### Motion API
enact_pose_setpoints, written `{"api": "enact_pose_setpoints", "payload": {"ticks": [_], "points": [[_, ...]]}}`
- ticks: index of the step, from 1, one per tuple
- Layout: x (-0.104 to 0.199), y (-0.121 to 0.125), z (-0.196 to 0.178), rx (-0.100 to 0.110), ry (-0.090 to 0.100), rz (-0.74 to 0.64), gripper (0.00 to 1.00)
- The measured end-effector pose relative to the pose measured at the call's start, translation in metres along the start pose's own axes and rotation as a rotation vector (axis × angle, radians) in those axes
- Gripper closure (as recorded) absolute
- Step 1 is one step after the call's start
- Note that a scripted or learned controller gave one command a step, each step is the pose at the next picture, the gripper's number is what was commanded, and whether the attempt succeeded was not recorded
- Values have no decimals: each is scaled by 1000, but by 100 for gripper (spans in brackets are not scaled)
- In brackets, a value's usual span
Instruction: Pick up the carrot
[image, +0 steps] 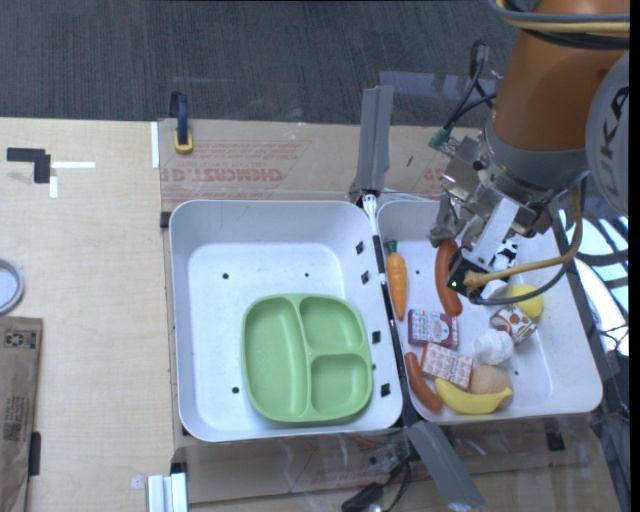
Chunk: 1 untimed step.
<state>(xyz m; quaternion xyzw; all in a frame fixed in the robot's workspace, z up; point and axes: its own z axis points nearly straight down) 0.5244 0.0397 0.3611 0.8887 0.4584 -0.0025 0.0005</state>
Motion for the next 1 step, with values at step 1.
{"api": "enact_pose_setpoints", "payload": {"ticks": [1], "points": [[-48, -23, 88, 3, 0, 46, 100]]}}
